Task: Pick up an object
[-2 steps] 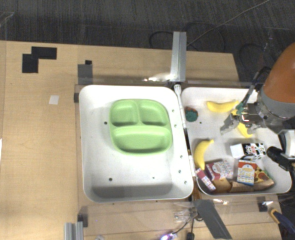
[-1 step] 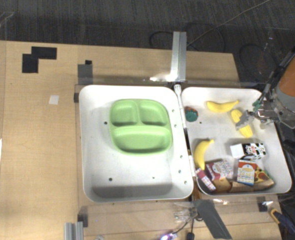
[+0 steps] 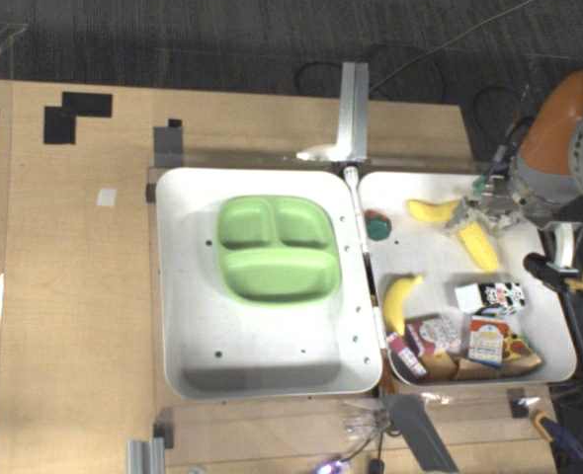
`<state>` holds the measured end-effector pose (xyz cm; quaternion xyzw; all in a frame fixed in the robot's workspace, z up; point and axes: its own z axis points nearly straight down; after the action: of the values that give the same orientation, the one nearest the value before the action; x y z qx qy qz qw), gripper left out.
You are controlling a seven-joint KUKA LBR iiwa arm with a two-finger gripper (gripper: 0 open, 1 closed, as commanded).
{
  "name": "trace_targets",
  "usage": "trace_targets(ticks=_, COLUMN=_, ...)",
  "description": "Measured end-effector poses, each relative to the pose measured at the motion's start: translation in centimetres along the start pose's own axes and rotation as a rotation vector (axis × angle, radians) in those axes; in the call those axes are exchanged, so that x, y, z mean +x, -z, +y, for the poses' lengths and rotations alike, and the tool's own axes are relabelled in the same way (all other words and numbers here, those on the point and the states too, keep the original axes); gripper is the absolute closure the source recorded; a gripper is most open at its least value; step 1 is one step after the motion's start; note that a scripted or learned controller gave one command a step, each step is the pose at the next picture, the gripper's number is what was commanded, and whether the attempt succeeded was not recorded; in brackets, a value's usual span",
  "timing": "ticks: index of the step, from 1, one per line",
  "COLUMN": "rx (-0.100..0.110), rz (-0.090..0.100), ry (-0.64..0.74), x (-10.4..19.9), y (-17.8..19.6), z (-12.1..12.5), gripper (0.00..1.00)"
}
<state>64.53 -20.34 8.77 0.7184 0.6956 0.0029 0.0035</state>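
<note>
Counter [image 3: 74, 265]: light wood, carrying two shallow white bins side by side.

Left bin [image 3: 188, 294]: held one green divided plate [image 3: 275, 248], lying flat toward the far half.

Right bin [image 3: 420, 191]: held the loose items.
- Banana [image 3: 432, 209], far side, beside the hand.
- Corn cob [image 3: 480, 245], yellow, just below the hand, angled.
- Second banana [image 3: 398, 302], near the left wall, curved.
- Small green and red piece [image 3: 376, 227] close to the dividing wall.
- Black-and-white carton [image 3: 502, 296], right of centre.
- Cluster of printed packets and boxes [image 3: 464, 346] along the near edge.

Arm [image 3: 558, 141]: grey with orange band, entered from the right. Hand [image 3: 489, 205] sat low over the far right part of the right bin, between the far banana and the corn cob; whether it was released or clenched could not be told, and no item was seen in its grasp.
</note>
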Motion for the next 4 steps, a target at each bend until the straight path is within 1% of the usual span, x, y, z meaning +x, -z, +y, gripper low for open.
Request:
trace_targets(ticks=1, rx=-0.008, rz=-0.002, ry=0.008, x=0.2, y=1.3, z=0.4, gripper=1.0)
trace_targets(ticks=2, rx=0.002, rz=-0.001, ry=0.091, x=1.5, y=5.6, z=-0.8, gripper=1.0)
trace_targets(ticks=3, rx=0.002, rz=0.001, ry=0.483, x=5.0, y=8.9, z=-7.1, gripper=1.0)
trace_targets(ticks=4, rx=0.0, rz=0.001, ry=0.592, x=12.9, y=14.2, z=-0.9, gripper=1.0)
